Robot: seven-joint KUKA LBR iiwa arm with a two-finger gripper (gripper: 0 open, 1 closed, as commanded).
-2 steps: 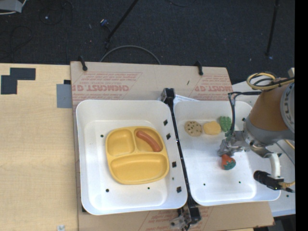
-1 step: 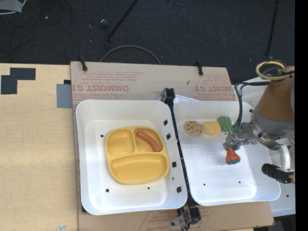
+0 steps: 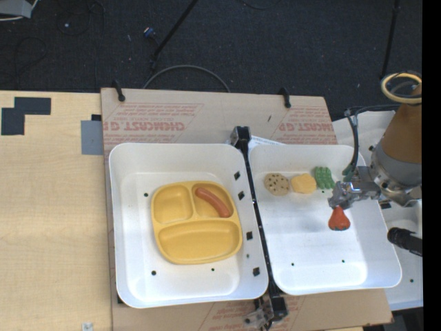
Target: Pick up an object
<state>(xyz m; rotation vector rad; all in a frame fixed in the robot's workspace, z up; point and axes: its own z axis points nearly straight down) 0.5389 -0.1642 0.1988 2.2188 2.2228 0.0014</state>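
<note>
Two bins [image 3: 180, 158] — four foods, one tray [image 3: 196, 221].

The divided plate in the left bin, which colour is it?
Yellow: the divided plate shows clearly in the camera view.

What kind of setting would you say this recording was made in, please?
Most likely a robotics lab bench for pick-and-place trials. Two white bins sit on cardboard, holding toy food: a sausage in a yellow tray, a cookie. A robot arm reaches in, and cables trail across dark carpet.
</note>
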